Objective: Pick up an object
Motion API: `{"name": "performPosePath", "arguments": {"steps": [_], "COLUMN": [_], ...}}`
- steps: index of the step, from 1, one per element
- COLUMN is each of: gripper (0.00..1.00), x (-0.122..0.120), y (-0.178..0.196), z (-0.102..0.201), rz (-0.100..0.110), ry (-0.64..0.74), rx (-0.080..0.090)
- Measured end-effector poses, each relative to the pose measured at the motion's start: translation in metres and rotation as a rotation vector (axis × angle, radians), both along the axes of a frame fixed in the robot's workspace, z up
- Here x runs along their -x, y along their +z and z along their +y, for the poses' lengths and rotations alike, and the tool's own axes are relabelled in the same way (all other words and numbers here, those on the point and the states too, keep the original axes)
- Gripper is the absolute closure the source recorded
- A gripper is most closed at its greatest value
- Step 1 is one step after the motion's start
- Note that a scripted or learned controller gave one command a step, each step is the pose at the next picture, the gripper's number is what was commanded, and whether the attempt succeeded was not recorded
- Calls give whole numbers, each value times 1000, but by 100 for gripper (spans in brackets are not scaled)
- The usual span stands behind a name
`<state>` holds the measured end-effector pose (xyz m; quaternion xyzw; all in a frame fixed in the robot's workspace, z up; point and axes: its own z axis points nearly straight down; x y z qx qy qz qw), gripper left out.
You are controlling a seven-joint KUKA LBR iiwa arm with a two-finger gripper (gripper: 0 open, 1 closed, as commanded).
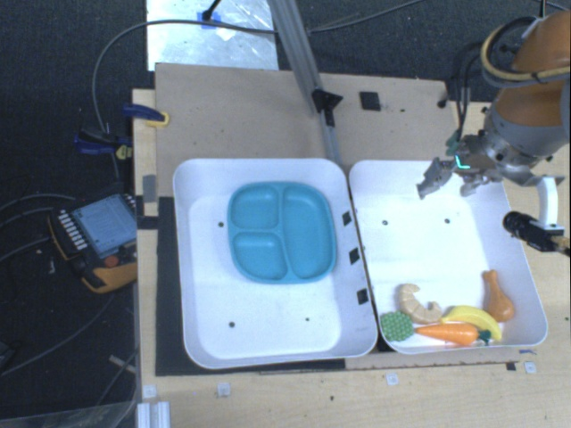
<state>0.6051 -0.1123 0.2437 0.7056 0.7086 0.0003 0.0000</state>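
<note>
Brown counter (241, 114) across the middle, carrying two shallow white bins side by side. Left bin (201, 328) holding a blue divided plate (282, 232), three compartments, flat in the upper half. Right bin (428, 266) mostly bare white floor, with the toy food gathered along its near edge.

Grey arm (528, 96) with the orange band reaching in from the right, over the far right corner of the right bin. Claw (453, 178) at its end, over the upper part of the right bin, well apart from the food; two dark fingers spread, nothing between them. Open, then, and gripping nothing.

Toy food in the near right corner of the right bin, packed close:
- yellow banana (471, 315), lying just above the carrot
- orange carrot (446, 333), lying along the near wall
- brown drumstick (498, 298), tilted, by the right wall, just beside the banana
- tan curled piece (417, 303), left of the banana
- green bumpy piece (397, 326), at the left end of the cluster, touching the carrot's tip

Left of the counter, on the dark floor: a blue-and-orange handheld device (96, 239) with cables.
</note>
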Motion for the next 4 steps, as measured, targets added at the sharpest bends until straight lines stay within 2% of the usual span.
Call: {"name": "performPosePath", "arguments": {"steps": [1,3,4], "gripper": [0,0,0], "x": [0,7,2], "y": [0,-93,-138], "z": [0,-16,-12], "rz": [-1,3,3], "ry": [0,-4,0], "rx": [0,1,0]}}
